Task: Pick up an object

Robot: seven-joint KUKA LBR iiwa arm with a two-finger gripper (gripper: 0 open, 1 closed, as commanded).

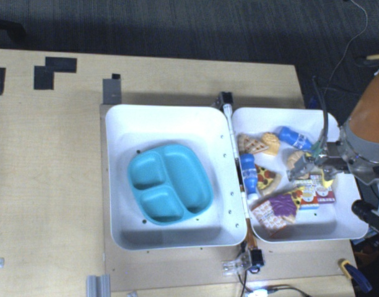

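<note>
Looking down, you see the gripper (304, 166) low over the right bin (344, 228), among mixed toy food. You cannot tell its state. Just left of it lies a blue bottle (248, 174), long axis running up-down along the bin's left wall. A second blue bottle (295, 137) lies tilted, upper right. A purple packet (280, 206) sits below. The left bin (115, 166) holds a blue divided tray (169, 183).
</note>
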